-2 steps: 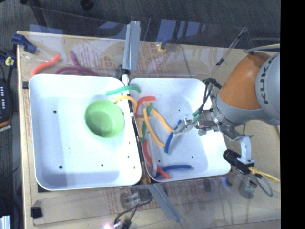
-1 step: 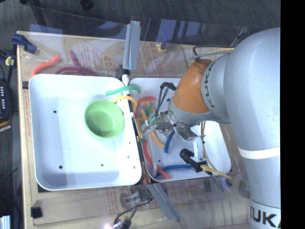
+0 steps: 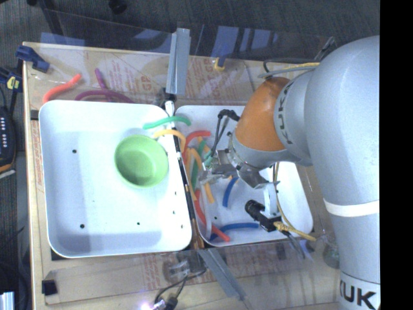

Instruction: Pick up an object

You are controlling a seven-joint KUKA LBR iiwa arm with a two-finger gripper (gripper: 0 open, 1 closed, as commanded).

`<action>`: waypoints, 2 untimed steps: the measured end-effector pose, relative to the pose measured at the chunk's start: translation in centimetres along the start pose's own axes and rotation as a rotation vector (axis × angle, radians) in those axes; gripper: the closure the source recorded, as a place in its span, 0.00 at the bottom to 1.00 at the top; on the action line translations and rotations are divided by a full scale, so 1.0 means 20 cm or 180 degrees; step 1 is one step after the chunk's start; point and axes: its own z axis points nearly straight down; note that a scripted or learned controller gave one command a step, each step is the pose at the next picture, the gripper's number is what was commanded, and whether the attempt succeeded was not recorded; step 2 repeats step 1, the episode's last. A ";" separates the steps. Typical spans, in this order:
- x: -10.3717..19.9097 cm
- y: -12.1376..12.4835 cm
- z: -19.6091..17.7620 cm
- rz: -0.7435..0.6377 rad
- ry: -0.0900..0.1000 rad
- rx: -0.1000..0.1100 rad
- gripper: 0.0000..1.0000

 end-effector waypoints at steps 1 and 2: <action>-0.03 0.16 -0.66 -0.0021 0.0011 -0.0019 1.00; -0.03 0.16 -0.66 -0.0021 0.0011 -0.0019 1.00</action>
